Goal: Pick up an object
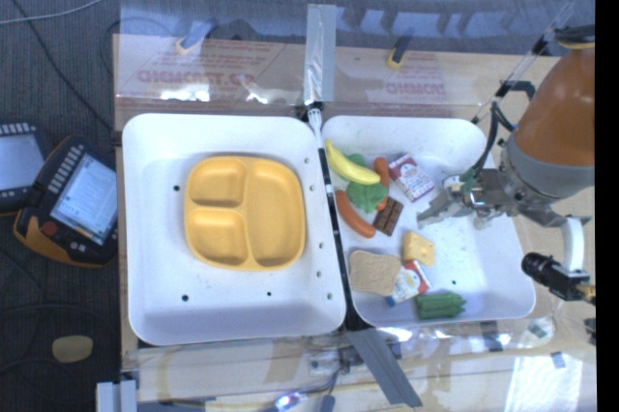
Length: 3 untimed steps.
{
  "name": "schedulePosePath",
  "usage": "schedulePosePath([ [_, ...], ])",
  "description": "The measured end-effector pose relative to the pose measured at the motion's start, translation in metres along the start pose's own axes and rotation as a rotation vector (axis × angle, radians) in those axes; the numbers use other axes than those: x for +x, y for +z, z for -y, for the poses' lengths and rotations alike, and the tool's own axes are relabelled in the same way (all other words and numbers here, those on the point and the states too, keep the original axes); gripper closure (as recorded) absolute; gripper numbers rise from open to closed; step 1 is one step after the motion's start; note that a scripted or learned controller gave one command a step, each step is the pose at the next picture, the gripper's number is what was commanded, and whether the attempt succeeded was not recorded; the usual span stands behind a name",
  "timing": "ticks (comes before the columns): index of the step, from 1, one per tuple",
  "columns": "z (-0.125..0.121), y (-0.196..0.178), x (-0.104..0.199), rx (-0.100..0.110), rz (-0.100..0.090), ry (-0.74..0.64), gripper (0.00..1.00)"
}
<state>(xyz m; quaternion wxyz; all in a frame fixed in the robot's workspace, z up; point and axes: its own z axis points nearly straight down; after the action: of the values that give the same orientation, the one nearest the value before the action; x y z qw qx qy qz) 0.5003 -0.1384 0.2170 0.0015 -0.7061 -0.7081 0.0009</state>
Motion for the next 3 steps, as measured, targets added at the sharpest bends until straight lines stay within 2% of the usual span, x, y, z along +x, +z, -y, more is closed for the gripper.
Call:
schedulePosePath([
  [1,-0.078,0.115,0.016,0.001,0.001,0.05,0.0],
  [2,-0.078,0.108,0.017,0.004,-0.001,0.05,1.0],
  [3,-0.151,0.034,0.069,-0.002,0.003,-0.01,1.0],
])
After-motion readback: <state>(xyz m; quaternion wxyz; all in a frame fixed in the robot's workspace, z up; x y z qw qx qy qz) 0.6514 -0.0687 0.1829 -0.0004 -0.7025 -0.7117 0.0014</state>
